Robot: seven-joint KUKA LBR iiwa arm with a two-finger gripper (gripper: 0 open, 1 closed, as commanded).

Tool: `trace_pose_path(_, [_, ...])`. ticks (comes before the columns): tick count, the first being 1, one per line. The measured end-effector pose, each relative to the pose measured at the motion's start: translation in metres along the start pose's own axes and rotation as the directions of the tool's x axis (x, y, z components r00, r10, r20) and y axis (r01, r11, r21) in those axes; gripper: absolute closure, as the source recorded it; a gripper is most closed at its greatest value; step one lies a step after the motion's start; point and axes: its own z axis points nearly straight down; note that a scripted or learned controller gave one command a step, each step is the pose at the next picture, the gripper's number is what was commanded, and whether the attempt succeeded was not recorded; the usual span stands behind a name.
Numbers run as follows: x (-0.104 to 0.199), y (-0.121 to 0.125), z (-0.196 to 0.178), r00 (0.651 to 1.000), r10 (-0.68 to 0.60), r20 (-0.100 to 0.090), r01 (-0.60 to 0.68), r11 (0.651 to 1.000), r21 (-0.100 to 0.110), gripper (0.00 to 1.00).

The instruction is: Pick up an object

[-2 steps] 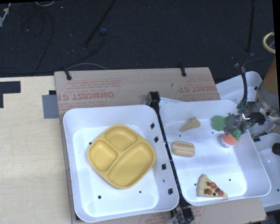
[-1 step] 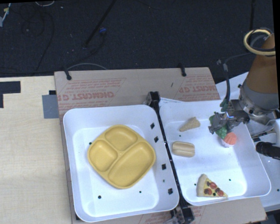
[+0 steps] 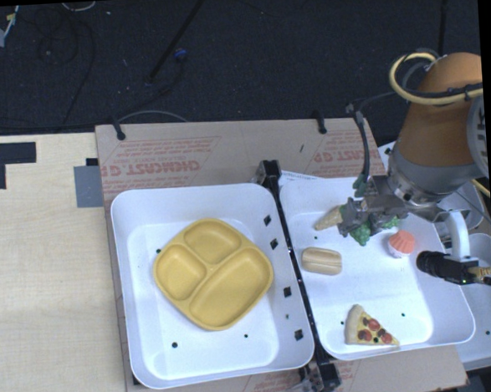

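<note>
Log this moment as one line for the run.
gripper low in right bin | over green item | bun, pizza slice untouched

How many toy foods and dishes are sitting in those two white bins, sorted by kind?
Yellow divided plate: 1
Bread roll: 1
Pizza slice: 1
Ice cream cone: 1
Pink-orange piece: 1
Green piece at the gripper: 1
Total: 6

The jaws sit over the far part of the right bin [image 3: 456,335]. Just to their left lies an ice cream cone [image 3: 328,219]; below and left of them, a bread roll [image 3: 321,261]. Just right of them rests a small cupcake [image 3: 401,243]. Nearer the front, below the jaws, lies a pizza slice [image 3: 368,328]. Well to their left, the left bin [image 3: 148,357] holds a divided plate [image 3: 213,273].
</note>
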Motion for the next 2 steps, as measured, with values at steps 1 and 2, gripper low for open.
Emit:
trace_pose_path(1, [0.048,0.006,0.016,1.0,0.001,0.001,-0.001,1.0,0.002,1.0])
trace_pose_path(2, [0.101,0.009,0.031,1.0,0.0,0.0,0.0,1.0,0.003,1.0])
